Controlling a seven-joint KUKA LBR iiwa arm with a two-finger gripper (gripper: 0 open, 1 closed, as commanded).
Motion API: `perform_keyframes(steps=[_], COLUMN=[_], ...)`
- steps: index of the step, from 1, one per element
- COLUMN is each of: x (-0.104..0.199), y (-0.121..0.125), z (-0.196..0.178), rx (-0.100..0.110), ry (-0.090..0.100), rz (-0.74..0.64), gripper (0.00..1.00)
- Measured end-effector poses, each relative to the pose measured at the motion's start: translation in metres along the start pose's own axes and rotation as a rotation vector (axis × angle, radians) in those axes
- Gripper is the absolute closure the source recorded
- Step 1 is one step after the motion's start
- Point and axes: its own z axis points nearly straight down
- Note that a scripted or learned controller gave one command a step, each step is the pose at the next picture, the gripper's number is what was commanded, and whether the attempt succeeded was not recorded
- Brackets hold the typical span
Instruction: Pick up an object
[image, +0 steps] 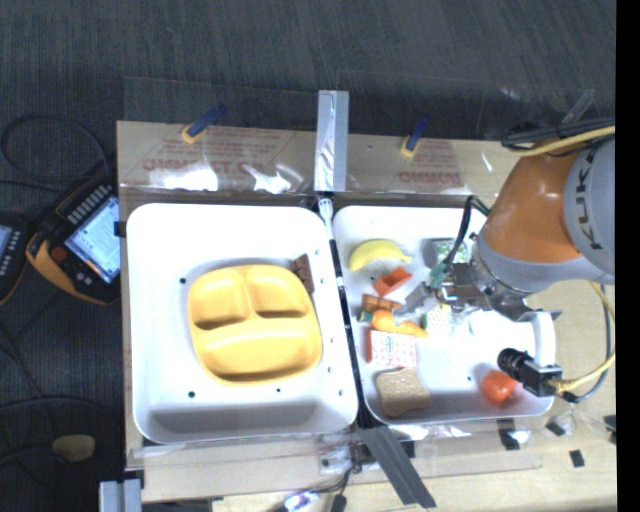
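camera view | bench (480, 480) wooden, two white bins (150, 400) | floor dark carpet, seemingly | jaws (440, 290) state: cannot tell

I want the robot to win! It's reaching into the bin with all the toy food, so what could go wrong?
1. The carrot, the small box and other bits lie packed close together under the gripper, so it may bump or nudge a neighbour rather than catch one thing.
2. The banana is curved and smooth, so it might slip out.
3. The tomato sits near the bin's wall, which could get in the way.
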Motion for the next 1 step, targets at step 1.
perform_keyframes(steps=[1], x=[-0.0355], y=[0.0677], z=[0.0356], rx=[0.000], ry=[-0.001], rz=[-0.081], gripper=[0.00])
